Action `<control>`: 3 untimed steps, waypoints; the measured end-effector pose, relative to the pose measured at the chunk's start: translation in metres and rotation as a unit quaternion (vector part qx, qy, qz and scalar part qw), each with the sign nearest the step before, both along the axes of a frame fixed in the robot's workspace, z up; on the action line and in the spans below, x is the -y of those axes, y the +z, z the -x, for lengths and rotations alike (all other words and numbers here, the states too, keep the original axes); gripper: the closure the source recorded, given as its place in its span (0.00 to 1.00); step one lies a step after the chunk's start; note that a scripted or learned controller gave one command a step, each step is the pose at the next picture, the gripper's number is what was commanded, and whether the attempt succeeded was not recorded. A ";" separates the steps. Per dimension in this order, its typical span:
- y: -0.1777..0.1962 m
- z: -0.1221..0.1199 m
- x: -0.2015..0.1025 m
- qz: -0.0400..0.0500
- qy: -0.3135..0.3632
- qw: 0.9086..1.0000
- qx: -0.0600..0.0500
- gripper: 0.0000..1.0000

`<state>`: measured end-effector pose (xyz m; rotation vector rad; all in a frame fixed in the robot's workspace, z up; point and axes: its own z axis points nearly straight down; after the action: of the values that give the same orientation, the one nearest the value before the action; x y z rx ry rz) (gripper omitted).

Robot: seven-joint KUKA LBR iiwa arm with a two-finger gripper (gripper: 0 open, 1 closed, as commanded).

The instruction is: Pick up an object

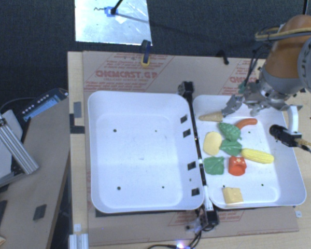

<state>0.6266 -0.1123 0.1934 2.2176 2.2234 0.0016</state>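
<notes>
**Arm poised over the filled bin, nothing yet lifted**

We see the hand (238, 101) low over the far edge of the right bin (293, 183); whether its fingers are apart or together we cannot tell. Just beside it lie a pale cone-shaped piece (211, 117) and an orange sausage (246, 122), the likeliest targets because they are nearest. Further out cluster green leaves (229, 131), a corn cob (257, 155) and a cheese wedge (232, 195). The left bin (140, 149) presumably awaits transfers.

Robotics lab, white bins (140, 100), cardboard-topped bench (124, 71)
</notes>
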 end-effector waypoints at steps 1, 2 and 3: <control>-0.114 -0.011 0.079 0.002 -0.003 1.000 -0.001 0.00; -0.109 -0.039 0.047 0.001 -0.001 1.000 -0.011 0.00; -0.109 0.025 0.061 0.000 -0.002 1.000 -0.003 0.00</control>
<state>0.6018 -0.1737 0.0843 2.2251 2.2212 -0.0038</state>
